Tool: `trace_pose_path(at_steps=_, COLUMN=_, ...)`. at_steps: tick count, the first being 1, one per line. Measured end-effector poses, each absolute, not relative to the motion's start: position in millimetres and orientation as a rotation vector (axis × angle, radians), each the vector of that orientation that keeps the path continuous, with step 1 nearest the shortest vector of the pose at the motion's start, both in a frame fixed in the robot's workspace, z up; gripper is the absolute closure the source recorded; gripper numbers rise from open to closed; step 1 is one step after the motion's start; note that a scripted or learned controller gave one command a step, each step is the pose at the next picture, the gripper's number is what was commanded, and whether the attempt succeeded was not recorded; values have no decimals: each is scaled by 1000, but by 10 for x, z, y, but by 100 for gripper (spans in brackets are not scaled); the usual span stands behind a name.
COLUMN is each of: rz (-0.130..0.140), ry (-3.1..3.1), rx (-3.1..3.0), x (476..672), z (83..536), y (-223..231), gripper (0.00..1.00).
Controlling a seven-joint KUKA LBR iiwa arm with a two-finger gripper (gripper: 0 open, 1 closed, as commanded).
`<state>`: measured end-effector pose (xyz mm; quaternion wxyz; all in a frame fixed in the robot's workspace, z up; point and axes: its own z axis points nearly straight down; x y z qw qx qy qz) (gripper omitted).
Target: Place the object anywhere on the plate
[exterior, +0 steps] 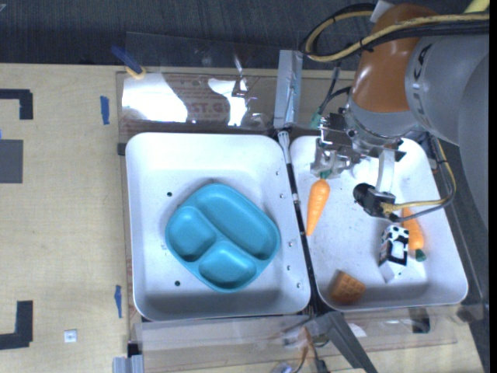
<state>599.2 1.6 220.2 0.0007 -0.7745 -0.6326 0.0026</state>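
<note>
Overhead, two white bins (140, 231) on tan bench (54, 208), dark floor (155, 6) beyond; gripper (332, 162) state unclear

bench (54, 208) | left bin (147, 286) | right bin (443, 286) | touching, side by side

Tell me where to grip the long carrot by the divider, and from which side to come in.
Grip the carrot across its thick upper half, coming straight down from above. It lies flat in the right bin, tapering toward its lower tip, close beside the divider, so set the jaws at the wide part, probably clear of that wall.
</note>
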Motion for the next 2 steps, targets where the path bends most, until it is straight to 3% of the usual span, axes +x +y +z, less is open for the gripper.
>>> trace_pose_path(at_steps=1, rz=9, ry=-2250, rx=-2185, x=5588, z=2259, y=649, gripper=100)
trace_pose_path(at_steps=2, rz=9, ry=-2250, rx=-2186, x=5589, z=2258, y=643, gripper=0)
